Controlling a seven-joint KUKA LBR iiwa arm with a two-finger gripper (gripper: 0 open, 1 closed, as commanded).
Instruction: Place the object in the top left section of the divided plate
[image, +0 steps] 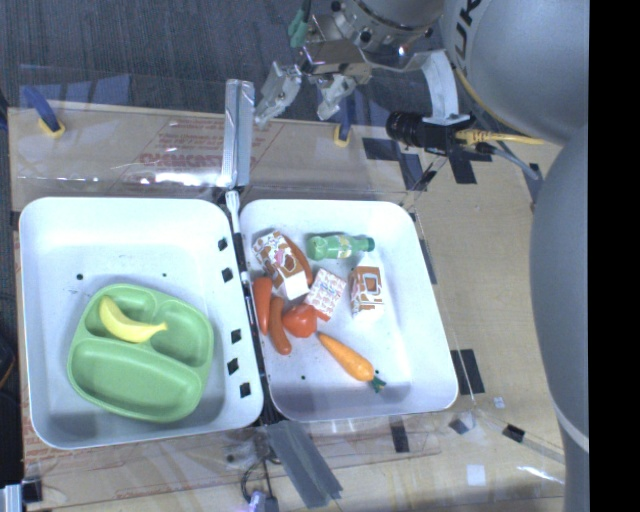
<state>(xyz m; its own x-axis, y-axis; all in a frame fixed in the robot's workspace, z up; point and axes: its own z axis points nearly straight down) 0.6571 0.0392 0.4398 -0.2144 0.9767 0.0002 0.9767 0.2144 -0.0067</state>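
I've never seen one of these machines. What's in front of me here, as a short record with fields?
left bin: green divided plate
top left section of plate: banana
right bin: green bottle, small cartons, tomato, sausages, carrot
end effector: above the bench behind the bins, open, holding nothing

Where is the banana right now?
The banana lies in the top left section of the green divided plate, which sits in the left bin, apart from the food items in the right bin.
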